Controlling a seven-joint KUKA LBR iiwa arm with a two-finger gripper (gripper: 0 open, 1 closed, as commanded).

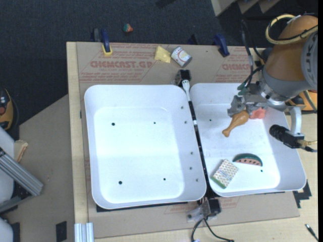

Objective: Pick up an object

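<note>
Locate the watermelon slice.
The watermelon slice lies in the right bin, near its front, just right of the patterned card.

floor: dark carpet (60, 14) | worktop (81, 135): tan board, blue clamps (106, 38) at back edge | light: bright, even

Smooth, glossy white plastic is seen in both bins (136, 150). Beneath the metal-grey gripper (246, 106), a tan drumstick (236, 123) of smooth matt plastic is seen. Matt brown board (126, 64) is shown under the bins.
</note>
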